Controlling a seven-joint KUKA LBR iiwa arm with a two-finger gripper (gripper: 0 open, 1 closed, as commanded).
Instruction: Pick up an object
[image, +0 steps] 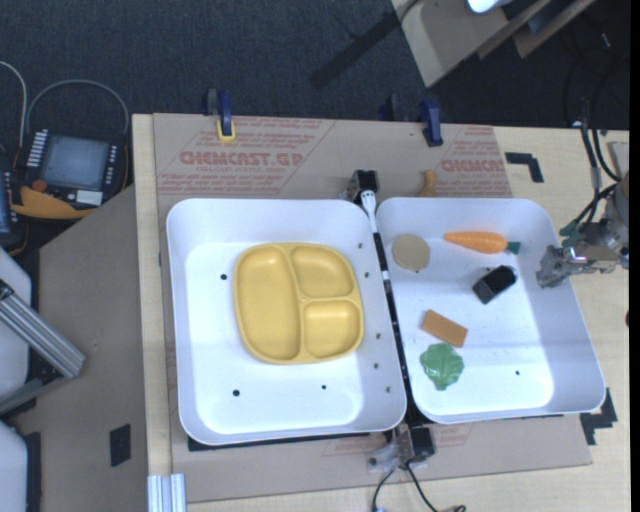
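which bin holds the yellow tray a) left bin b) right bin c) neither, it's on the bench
a: the yellow tray lies in the left bin, while the right bin holds the carrot and other small things.

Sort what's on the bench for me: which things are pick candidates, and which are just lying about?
Pick candidates, all in the right bin:
orange toy carrot
round tan disc
small black block
flat brown rectangular piece
green leafy toy vegetable

Lying about:
yellow three-compartment plastic tray, in the left bin
blue clamps on the bench's far edge
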